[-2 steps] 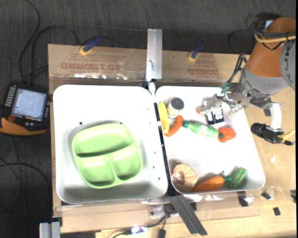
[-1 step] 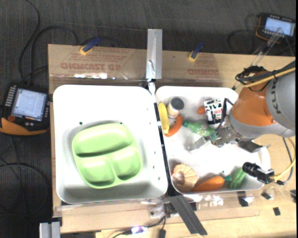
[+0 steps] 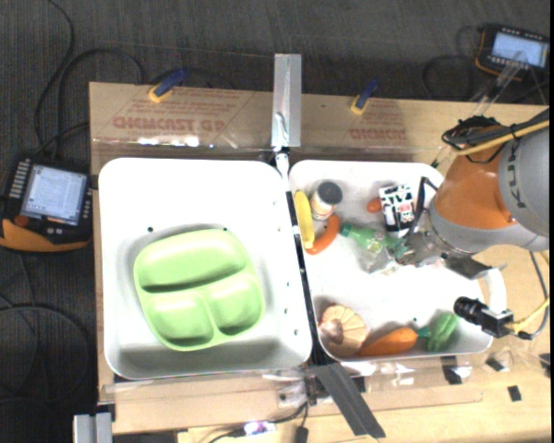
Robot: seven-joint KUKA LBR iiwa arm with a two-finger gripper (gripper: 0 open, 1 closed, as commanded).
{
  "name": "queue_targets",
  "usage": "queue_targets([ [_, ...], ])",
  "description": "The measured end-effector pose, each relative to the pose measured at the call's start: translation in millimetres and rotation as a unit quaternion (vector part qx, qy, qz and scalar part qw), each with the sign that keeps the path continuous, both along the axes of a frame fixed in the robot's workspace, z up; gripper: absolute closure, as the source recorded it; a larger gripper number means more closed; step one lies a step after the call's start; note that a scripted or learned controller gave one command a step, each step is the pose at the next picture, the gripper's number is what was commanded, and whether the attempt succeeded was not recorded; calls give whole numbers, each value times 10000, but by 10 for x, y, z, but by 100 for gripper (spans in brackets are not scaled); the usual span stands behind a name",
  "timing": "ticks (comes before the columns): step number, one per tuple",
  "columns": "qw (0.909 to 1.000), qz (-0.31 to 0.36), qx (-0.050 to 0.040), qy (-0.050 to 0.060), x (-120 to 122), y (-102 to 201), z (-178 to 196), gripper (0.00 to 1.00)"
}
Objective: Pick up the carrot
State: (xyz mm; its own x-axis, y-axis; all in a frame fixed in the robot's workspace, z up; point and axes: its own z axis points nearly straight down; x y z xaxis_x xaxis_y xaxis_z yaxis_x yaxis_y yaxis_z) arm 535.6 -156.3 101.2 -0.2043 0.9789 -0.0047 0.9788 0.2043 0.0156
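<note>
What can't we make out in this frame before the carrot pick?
- Gripper: camera view, wrist overhead hides the fingers, so open or shut is unclear.
- Clear item by the gripper: see-through and blurred, identity unclear.
- Carrot: leafy end near the right bin's wall, too small to detail.

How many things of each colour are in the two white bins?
Green: 2, the divided tray and a clear bottle with a green cap
Orange: 2, the carrot and a small orange piece
Yellow: 1, a banana
Total: 5 that I can tell by colour.
</note>
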Motion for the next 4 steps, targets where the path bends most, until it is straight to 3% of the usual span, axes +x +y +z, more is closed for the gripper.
queue_targets([
  [1,10000,60,-37,-27,-461,276,-92,100],
  [2,9933,-1158,-21,-21,-471,522,-97,100],
  [3,9741,-2263,15,-4,-478,577,-103,100],
  [4,9273,-3741,12,95,-532,787,813,100],
])
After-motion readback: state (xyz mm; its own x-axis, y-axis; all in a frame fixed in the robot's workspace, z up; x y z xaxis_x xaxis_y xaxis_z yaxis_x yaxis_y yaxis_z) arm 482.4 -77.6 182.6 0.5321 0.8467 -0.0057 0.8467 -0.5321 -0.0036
